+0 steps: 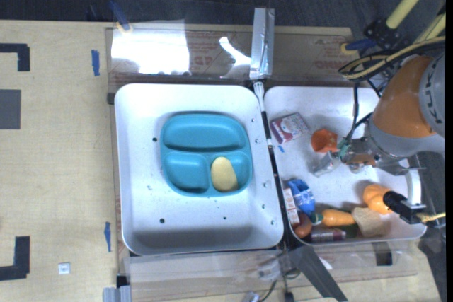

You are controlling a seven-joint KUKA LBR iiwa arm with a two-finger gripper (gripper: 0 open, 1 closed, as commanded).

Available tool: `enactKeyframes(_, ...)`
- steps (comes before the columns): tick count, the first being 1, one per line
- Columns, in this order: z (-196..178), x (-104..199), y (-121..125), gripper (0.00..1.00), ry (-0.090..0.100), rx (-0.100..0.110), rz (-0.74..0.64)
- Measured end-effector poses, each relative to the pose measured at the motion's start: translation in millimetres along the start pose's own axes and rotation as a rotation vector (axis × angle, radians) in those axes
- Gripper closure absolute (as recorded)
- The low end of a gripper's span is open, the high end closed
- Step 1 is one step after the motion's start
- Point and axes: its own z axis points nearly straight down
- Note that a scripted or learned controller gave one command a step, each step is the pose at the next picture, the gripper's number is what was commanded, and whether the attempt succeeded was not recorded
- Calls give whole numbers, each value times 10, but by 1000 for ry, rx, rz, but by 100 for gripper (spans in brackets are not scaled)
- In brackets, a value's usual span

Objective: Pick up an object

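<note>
The grey-and-orange arm (407, 106) reaches low into the right bin (311, 97); its gripper (331, 160) hangs beside an orange object (323, 140); grip state unclear.

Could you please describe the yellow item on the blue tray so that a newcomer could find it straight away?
Start at the left white bin, which holds a blue divided tray. In the tray's lower right compartment lies a pale yellow, egg-shaped item. It is the sole object on that tray; the other small items lie in the right bin.
</note>
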Motion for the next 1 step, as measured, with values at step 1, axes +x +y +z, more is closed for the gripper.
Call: enactKeyframes(1, 7, 103, 505, 0, 1, 1, -132)
